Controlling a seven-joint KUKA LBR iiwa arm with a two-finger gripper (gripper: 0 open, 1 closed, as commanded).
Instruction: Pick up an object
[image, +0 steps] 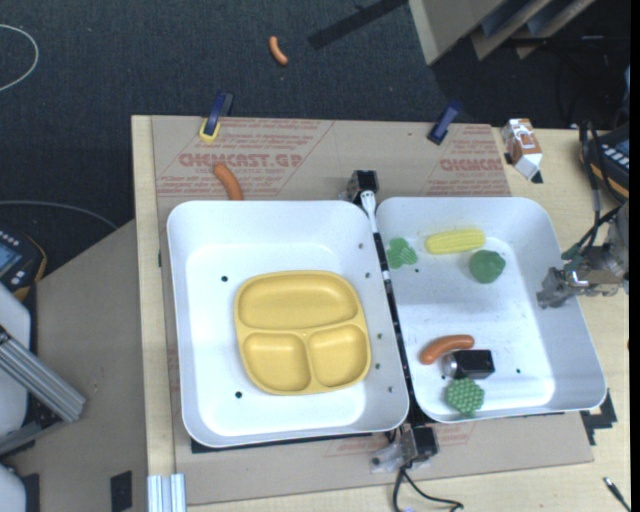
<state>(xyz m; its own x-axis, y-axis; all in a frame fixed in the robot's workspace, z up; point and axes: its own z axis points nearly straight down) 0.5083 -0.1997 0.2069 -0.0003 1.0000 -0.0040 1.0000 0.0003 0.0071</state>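
Yellow tray in left bin

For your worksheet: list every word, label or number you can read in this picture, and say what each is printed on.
"CHEMCAST GP": red print on the brown board behind the left bin.
A second red print, on the same board behind the right bin: partly hidden and blurred, unreadable.
Small carton at the board's far right corner: print too small to read.
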